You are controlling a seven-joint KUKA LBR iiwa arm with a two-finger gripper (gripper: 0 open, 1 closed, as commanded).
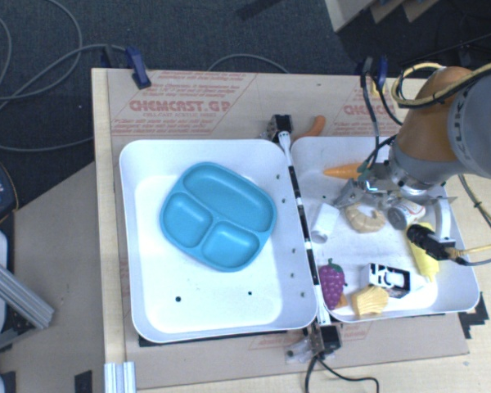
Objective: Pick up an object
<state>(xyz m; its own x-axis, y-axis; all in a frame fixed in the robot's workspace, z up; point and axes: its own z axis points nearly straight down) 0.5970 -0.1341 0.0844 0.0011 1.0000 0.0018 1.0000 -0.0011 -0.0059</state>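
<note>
Two shallow white plastic bins with rounded corners sit side by side on the bench (pixel 188 105), whose top is a brown sheet printed in red lettering. The left bin (pixel 147 293) holds a glossy blue divided plate (pixel 218 215), rounded, with three moulded compartments. The right bin (pixel 454 289) holds small toy foods: an orange tapered carrot (pixel 342 171) near the far wall, a tan rounded biscuit-like piece (pixel 364 218), a purple knobbly grape bunch (pixel 333 282) with a green top by the dividing rim, a yellow wedge (pixel 369 301) just beside it, a black-and-white block (pixel 390 277), and a yellow banana (pixel 425 256) toward the right. The grey arm with its orange band reaches over the right bin; the metallic gripper (pixel 375 193) hangs just above the tan piece, near the carrot. Whether its fingers are apart or closed cannot be told, and nothing is visibly held.
</note>
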